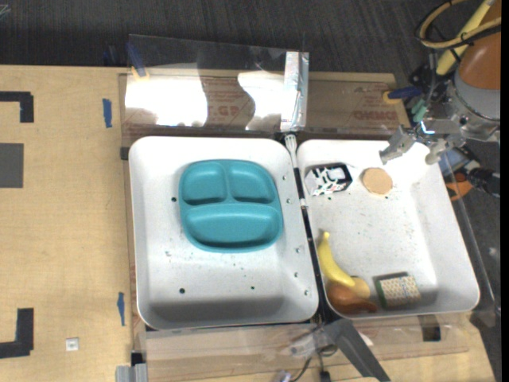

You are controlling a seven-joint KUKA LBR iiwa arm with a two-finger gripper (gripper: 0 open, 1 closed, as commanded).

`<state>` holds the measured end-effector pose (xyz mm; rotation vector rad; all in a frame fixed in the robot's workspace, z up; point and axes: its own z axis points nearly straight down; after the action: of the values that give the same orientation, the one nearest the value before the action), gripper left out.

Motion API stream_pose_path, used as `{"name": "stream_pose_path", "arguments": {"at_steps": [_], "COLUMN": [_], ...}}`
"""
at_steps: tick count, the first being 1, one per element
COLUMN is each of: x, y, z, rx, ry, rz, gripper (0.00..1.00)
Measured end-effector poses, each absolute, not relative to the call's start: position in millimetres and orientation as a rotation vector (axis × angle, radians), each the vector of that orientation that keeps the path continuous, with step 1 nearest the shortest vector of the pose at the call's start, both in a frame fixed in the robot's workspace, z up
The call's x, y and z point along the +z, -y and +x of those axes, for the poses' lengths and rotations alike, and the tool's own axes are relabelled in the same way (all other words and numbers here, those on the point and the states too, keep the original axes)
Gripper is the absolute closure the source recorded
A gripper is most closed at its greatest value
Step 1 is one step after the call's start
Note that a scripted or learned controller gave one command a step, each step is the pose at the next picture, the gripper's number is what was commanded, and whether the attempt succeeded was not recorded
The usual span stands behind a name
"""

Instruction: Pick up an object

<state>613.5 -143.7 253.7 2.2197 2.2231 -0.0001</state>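
The metal two-finger gripper (413, 144) is seen poised over the right white bin's (445, 237) far corner, jaws spread, nothing held. A round tan disc (377, 181) lies nearby. The approach seems under way; descent over it is needed next.

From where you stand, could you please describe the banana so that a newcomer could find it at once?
Look at the right-hand white bin, then along its left wall towards the near corner. The banana lies there, curved and yellow, its lower end against a brownish-orange fruit. It is the only long yellow thing; the neighbouring sponge is a speckled rectangular block.
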Motion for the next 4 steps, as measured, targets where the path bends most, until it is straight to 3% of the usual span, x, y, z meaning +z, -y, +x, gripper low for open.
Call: {"name": "stream_pose_path", "arguments": {"at_steps": [1, 2, 3, 4], "x": [121.2, 87.5, 100.3, 88.2], "y": [145.9, 149.4, 149.3, 126.4], "z": [593.3, 634.4, 636.3, 602.6], "rx": [-0.009, 0.006, 0.01, 0.006], "ry": [-2.269, -2.254, -2.25, -2.195], "rz": [2.186, 2.18, 2.175, 2.24], "gripper": [0.0, 0.0, 1.0, 1.0]}}
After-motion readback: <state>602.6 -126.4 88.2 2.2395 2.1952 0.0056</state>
